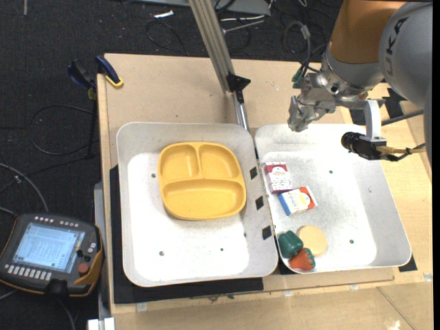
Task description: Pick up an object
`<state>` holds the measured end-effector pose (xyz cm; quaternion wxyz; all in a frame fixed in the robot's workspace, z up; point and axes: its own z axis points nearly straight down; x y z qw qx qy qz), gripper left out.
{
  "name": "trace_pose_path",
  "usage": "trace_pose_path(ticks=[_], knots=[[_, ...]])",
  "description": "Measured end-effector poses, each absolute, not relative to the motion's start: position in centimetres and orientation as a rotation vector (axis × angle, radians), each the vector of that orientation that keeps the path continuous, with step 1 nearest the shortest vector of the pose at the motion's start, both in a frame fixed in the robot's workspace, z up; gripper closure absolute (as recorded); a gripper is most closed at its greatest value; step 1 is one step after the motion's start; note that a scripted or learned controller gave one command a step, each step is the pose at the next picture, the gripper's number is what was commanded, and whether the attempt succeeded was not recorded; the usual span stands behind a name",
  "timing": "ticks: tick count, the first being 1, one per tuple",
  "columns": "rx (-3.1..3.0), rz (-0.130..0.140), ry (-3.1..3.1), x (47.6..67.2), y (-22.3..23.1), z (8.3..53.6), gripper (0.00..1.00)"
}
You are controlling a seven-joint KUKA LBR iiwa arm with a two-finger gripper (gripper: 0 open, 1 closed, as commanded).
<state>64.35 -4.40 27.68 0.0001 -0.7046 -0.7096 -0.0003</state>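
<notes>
Small carton (278, 177) in right bin (357, 205), below-left of jaws, well apart; second carton (298, 201) beyond it. Gripper (300, 120) hangs over bin's far edge, nothing held; jaw state: cannot tell. Step: approach. Next: shift over carton, descend, close.

A robotics lab: a teach pendant (49, 251) off the counter's (172, 88) left edge, loose cables (261, 16) on dark carpet

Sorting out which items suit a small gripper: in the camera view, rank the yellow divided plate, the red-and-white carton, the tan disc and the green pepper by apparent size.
1. yellow divided plate
2. red-and-white carton
3. tan disc and green pepper: too alike to rank.
</notes>
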Motion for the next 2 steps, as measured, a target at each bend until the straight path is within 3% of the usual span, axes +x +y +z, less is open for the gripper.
trace_pose_path(ticks=[2], knots=[[-2.214, -0.001, -2.229, 65.7, 5.5, 24.8, 1.00]])
